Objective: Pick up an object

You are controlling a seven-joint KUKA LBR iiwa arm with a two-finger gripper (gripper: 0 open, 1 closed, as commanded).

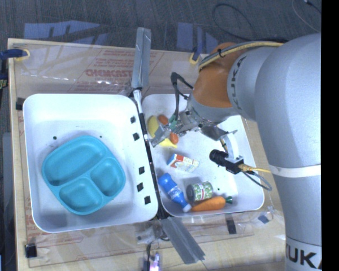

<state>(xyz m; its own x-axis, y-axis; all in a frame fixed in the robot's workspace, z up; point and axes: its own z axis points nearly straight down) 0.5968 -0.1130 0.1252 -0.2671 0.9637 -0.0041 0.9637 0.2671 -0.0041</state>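
A wooden bench (73, 61) on a dark carpeted floor carries two shallow white bins side by side, seen from above at a slant. My gripper (168, 130) hangs low in the right bin (250, 151), near its far left corner, close against the divider wall between the bins. I cannot tell how my fingers stand; they are small, dark and tangled with what lies under them. Just beneath and beside them sit a yellow object (155, 125) and a small orange-red piece (164, 119), the likeliest targets. Nothing is clearly lifted, so I judge the pick not yet done: a secure grasp and a lift remain.

Outward toward the near edge lie a white and red carton (183, 162), a blue bottle (172, 188), a green can (200, 191) and a carrot (210, 204) along the near wall. A black cable end (225, 159) trails off my wrist over the bin's middle.

The divider wall crowds my left side, leaving little sideways room there; straight up is open. The left bin (73, 112) holds a blue divided tray (83, 174), with bare floor around it.
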